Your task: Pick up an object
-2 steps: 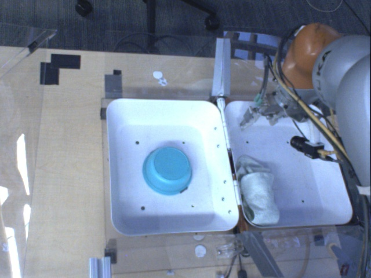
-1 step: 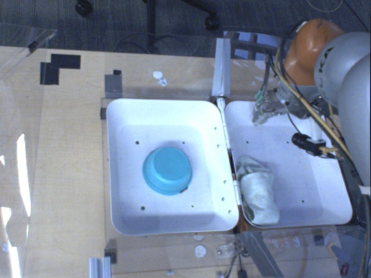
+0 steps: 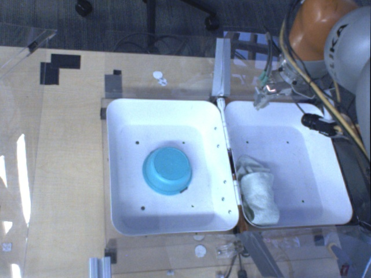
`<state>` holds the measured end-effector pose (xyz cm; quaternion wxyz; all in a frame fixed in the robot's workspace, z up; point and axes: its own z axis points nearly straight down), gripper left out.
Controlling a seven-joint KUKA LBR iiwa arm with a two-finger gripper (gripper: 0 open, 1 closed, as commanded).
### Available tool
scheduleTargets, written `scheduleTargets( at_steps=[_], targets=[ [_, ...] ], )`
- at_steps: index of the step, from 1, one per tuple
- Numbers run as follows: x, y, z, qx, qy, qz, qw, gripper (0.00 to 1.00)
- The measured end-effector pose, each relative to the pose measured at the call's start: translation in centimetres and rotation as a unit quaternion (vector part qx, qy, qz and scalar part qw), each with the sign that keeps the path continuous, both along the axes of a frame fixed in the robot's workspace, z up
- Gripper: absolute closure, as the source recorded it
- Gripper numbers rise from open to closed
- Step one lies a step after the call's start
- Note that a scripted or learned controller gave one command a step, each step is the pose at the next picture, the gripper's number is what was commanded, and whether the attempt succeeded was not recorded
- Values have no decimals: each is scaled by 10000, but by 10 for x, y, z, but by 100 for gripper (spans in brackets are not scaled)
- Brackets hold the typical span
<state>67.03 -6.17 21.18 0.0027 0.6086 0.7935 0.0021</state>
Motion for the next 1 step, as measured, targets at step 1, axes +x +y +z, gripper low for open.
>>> scheduleTargets(
  at_steps=[1],
  targets=[
    [0,29,27,2,8,-459,9989,100]
  ],
)
